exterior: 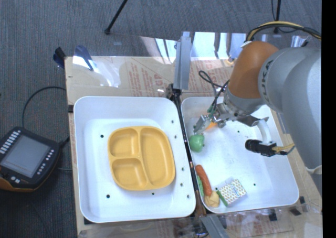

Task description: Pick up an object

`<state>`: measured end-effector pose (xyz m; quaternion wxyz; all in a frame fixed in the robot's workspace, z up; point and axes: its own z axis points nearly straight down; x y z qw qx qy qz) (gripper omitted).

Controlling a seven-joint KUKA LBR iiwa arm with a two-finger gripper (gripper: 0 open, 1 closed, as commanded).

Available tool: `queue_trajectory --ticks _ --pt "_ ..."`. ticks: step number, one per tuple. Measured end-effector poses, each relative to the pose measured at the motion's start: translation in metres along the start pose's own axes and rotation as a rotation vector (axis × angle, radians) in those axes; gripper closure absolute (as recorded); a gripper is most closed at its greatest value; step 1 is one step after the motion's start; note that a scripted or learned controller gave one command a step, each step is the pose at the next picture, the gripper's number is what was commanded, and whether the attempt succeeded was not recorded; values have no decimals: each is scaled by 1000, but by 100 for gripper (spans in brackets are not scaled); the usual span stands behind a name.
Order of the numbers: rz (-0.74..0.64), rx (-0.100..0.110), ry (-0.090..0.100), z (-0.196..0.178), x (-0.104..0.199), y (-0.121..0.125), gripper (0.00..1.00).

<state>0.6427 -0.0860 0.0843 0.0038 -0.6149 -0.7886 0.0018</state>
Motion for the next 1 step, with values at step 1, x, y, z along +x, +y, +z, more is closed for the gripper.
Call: queue_trajectory --ticks 1 --pt "11 -10 -4 -105 26 -8 0"
